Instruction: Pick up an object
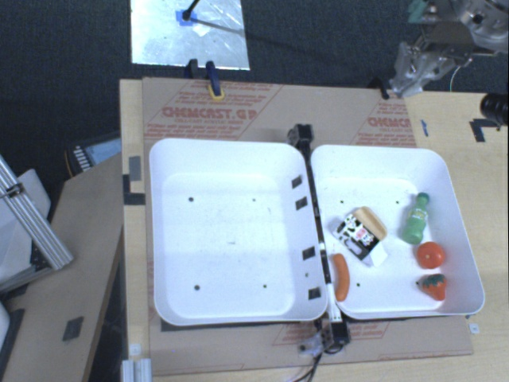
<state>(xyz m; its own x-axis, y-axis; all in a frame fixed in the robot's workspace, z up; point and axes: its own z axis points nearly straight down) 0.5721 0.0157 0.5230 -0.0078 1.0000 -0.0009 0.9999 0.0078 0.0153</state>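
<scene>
Arm parked clear of the bins; nothing lifted, all candidate objects lie in the right-hand bin.

Left to right: the left shallow white bin [231, 237] at frame centre-left carries no items. In the right shallow white bin [382, 173], an orange sausage-shaped toy [341, 277] lies against the dividing wall; next a black-and-white patterned carton with a tan bun-like piece on it [362, 231]; then a small green plastic bottle [415, 218], a red round tomato toy [430, 255] and an orange-red strawberry-like toy [433, 286] near the right wall. The grey two-finger gripper [402, 76] sits at upper right, above the bench; finger opening cannot be told, nothing seen held. Recommend the tomato: apart from its neighbours, clear of walls, vertical descent.
</scene>
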